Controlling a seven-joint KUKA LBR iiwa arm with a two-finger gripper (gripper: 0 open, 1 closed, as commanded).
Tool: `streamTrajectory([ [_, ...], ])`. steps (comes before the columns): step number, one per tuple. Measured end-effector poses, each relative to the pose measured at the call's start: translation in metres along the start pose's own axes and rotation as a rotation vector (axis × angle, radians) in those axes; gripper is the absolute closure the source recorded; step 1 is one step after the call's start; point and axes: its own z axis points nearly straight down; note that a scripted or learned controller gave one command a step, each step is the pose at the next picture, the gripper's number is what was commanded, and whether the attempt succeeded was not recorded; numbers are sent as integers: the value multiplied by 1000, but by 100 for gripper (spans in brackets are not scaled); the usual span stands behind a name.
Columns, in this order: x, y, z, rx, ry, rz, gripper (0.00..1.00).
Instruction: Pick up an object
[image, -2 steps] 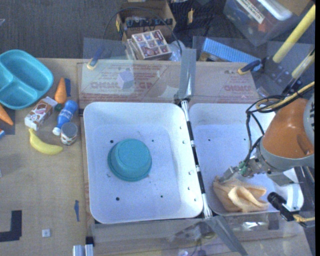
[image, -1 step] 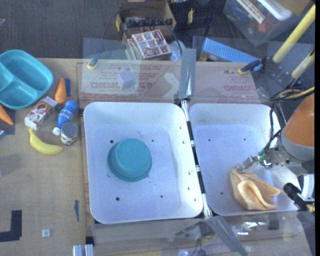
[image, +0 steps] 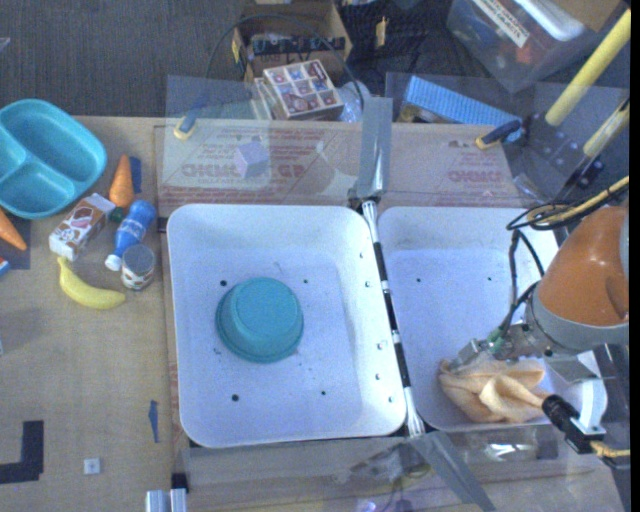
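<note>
My claw (image: 487, 350) sits low in the right bin (image: 450, 270), near that bin's front right corner, directly above the crumpled tan cloth (image: 492, 390). The wrist hardware blocks the tips, so I cannot tell whether the claw is released or clenched, and nothing in view confirms a grasp on the cloth. My orange band (image: 590, 270) stands above the wrist at the frame's right side, with black cables (image: 525, 235) looping off it over the bin's right rim.

The cloth lies bunched against the front wall of the right bin, its left end touching the bin floor and its right end running beneath my wrist.

The left bin (image: 200, 250) adjoins the right one along a shared middle seam. A teal bowl (image: 260, 319) rests upside down on its floor, left of centre and well apart from the walls.

Outside the bins, on the wooden bench (image: 80, 400) to the left: a blue divided dish (image: 45, 155) at the far corner, a carrot (image: 121, 182) just beside it, a small carton (image: 80, 225), a blue bottle (image: 131, 233) lying tilted, a dark-capped jar (image: 138, 268) touching the bottle's lower end, and a banana (image: 88, 290) in front of these.

Behind the bins, a clear sheet (image: 260, 150) lies over cardboard, and a patterned box (image: 300, 88) stands past it.
</note>
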Motion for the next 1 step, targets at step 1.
streamTrajectory([
  [1, -1, 1, -11, -6, -1, 5, 100],
])
